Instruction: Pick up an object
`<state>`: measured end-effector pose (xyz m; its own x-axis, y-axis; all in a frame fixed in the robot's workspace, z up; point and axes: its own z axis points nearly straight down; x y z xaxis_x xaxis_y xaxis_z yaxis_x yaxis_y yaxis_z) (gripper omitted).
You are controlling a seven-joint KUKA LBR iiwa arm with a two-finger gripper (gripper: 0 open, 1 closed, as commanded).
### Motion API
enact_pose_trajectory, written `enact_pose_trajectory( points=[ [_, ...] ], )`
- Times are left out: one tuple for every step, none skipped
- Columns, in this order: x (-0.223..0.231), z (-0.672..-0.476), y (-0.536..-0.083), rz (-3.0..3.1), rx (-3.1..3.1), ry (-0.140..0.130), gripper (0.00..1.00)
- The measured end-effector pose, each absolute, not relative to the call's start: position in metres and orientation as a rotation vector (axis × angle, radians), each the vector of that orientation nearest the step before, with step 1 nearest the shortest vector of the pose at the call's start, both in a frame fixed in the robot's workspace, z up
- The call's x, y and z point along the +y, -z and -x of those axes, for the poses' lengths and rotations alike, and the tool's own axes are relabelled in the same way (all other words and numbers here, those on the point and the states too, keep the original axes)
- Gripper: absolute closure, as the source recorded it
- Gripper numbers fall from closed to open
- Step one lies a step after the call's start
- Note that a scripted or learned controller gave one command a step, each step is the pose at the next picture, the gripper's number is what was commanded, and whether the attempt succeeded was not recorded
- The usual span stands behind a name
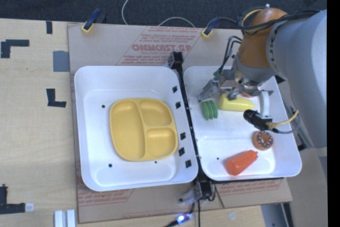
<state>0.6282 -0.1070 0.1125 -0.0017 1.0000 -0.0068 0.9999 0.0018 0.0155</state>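
**Gripper low in the right bin, above the yellow block**

We see the arm (287,45) reaching in from the right, its orange band sitting over the far part of the right bin (281,170). The gripper (234,90) hangs low inside that bin, toward its far left portion. We cannot tell how it is set, since the wrist body covers that part from above.

Just below and partly under the gripper lies a yellow block (237,104), lying flat and stretched left to right; its far edge runs under the gripper's hardware. We cannot tell whether the two touch. Immediately to the left of the block sits a green ribbed piece (209,109), close to the bin's left wall. A grey metal part of the tool slants down toward it.

Nearer to us in the same bin we find a small round brown piece (263,140) and an orange carrot-shaped toy (240,161), both well apart from the gripper.

The left bin (90,114) holds a yellow divided plate (142,128), lying flat near its middle, with three compartments.
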Motion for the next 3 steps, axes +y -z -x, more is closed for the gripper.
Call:
enact_pose_trajectory(
  points=[
    [-0.108,-0.630,-0.123,-2.203,2.210,-0.011,1.00],
    [-0.109,-0.638,-0.181,-2.219,2.224,0.000,1.00],
    [-0.108,-0.639,-0.231,-2.219,2.224,0.001,1.00]
  ],
)
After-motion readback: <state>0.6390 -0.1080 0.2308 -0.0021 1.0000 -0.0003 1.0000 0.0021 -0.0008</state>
